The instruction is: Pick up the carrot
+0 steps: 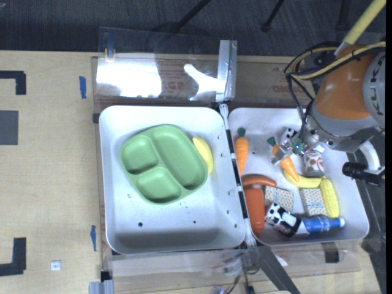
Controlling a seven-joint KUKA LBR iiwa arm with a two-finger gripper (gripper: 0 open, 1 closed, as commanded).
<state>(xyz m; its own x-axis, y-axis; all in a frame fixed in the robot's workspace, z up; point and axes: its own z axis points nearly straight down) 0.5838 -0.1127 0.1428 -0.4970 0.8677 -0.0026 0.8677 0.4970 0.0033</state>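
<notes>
The carrot [241, 153] is orange with a green top. It lies lengthwise along the left wall of the right bin [355, 225], green end toward the back. My gripper [294, 144] hangs low over the back middle of that bin, a short way right of the carrot and apart from it. Under the gripper is a small orange piece with a green tip [277, 147]. The grey arm with its orange band [346, 90] comes in from the right.
The right bin also holds a red sausage-like piece [258, 180], a long orange-red piece [256, 212], a yellow banana [300, 177], corn [329, 198], a blue bottle [321, 225], a cow toy [282, 218] and cracker packs [311, 202]. The left bin [122, 225] holds a green divided plate [164, 163] and a yellow piece [204, 152].
</notes>
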